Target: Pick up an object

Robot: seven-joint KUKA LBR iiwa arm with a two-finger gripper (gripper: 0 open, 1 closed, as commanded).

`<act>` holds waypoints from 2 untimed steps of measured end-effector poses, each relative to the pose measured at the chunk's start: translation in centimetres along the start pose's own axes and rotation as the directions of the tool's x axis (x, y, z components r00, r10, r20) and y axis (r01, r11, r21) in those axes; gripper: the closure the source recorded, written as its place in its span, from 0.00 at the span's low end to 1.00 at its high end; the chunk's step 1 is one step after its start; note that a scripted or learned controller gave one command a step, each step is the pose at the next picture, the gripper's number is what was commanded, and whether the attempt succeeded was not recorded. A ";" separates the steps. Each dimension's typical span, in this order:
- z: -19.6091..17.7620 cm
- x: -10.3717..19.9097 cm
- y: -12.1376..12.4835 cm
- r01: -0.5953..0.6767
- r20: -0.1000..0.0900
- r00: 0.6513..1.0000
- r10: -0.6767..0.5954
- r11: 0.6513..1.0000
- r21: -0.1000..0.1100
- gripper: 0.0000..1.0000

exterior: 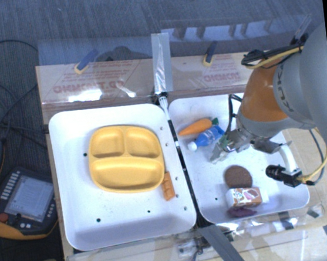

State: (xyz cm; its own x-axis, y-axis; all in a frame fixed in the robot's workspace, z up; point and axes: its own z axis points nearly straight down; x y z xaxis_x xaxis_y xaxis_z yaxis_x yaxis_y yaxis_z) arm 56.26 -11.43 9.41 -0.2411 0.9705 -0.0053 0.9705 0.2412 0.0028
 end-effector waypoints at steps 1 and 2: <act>0.0 0.0 0.0 0.000 0.000 1.000 0.000 1.000 0.001 0.00; 0.7 -1.0 9.5 0.015 0.003 1.000 -0.015 1.000 -0.005 0.00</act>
State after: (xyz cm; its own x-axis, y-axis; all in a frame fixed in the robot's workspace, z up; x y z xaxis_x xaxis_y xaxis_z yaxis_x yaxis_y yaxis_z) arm 65.71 -10.08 8.76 -0.2560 0.9666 -0.0082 0.9666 0.2561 0.0076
